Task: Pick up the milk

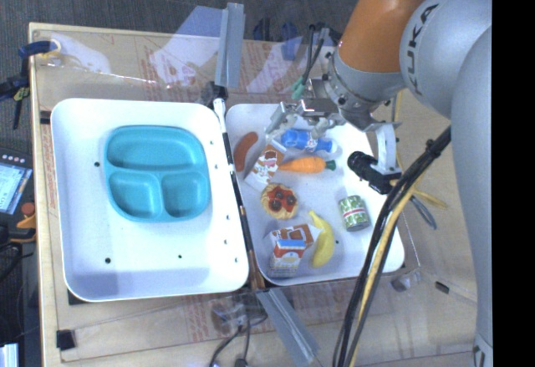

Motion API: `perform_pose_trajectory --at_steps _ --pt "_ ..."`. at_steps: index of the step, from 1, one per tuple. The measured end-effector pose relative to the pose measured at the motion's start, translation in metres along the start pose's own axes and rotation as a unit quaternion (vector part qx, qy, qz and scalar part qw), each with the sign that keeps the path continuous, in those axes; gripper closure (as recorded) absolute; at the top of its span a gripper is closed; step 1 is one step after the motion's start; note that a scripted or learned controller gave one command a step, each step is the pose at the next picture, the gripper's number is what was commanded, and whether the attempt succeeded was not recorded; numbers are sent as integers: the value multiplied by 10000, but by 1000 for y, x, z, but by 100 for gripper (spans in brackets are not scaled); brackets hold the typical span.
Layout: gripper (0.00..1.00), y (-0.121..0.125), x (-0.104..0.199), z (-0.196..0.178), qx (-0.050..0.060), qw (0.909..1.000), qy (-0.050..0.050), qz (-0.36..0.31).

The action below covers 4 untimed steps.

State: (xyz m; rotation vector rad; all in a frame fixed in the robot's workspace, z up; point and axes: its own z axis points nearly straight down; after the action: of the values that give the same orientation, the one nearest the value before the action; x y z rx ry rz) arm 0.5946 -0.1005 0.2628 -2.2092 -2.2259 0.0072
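Nearest, the milk carton (289,248) lies by the banana (322,242) in the right bin (380,261), untouched; gripper (298,124), spread and empty, straddles the blue bottle (303,140), seemingly mis-aimed

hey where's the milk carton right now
In the camera view, the milk carton lies at the near end of the right bin, beside the banana and just below the small tart.

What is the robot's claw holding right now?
It cannot be told. The gripper hangs over a blue item at the top of the right bin, but the milk carton lies apart, untouched.
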Motion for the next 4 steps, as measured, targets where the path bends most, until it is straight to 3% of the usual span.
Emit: perform_pose_trajectory --at_steps 1,2,3,4 --pt "0 -32 -48 134 0 9975 1 -704" --pt "0 -3 -23 173 -15 9950 -8 -994" --pt "0 -65 -27 172 -14 9937 1 -1119" --pt "0 -85 -22 172 -32 9938 -21 -1112"
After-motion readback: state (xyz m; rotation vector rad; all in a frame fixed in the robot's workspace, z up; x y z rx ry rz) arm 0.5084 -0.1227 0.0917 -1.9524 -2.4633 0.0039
